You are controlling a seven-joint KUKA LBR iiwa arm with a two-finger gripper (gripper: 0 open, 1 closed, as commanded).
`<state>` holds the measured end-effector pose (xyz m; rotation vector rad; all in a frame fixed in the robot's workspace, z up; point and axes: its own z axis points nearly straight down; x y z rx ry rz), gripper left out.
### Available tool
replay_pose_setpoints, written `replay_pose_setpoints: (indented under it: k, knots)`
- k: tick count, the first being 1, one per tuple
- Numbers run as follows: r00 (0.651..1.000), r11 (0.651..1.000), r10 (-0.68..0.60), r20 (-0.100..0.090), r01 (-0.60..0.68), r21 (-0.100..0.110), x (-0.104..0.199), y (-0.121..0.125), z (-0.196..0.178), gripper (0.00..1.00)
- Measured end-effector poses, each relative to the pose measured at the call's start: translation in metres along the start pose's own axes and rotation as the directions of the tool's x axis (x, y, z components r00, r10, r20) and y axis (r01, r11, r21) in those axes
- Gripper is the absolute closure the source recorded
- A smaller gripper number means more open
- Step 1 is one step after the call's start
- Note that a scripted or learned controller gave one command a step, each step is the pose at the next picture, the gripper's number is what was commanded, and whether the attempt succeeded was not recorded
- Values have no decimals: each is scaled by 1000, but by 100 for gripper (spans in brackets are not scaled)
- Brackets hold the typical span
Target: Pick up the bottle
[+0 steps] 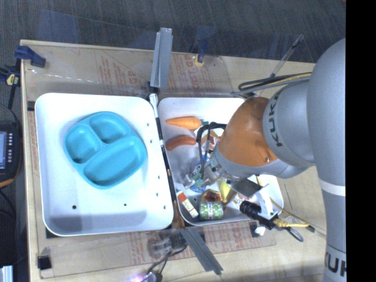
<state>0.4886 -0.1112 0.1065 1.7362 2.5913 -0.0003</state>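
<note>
Table (pixel 88 57) carries two white bins side by side. Left bin (pixel 53 204): one blue divided plate (pixel 106 148), three compartments, lying flat, toward the far-left part of the bin.

Right bin (pixel 176 107): crowded. Carrot (pixel 183 122) at the far end, lying crosswise. Sausage (pixel 179 142) just beside it, nearer the camera. At the near edge a small bottle (pixel 211 210) lies on its side, green label, dark cap end toward the right. Just left of it, a red-and-white stick (pixel 187 205), slanted along the bin's near-left corner. Something yellow (pixel 225 191) shows just above the bottle, partly under the arm; cannot tell what it is.

Arm (pixel 294 134) reaches in from the right, orange band (pixel 249 140) over the middle of the right bin. Pincer (pixel 200 175) low in the bin, in the clutter between sausage and bottle, just above the bottle's left end. Whether it is released or clenched: cannot tell; wrist and cables block it. Contact with the bottle: cannot tell.
</note>
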Motion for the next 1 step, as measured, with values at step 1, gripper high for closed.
replay_pose_setpoints:
  k: [1]
  knots:
    - [1000,1000,15,-17,-15,11,-17,17,-140,100]
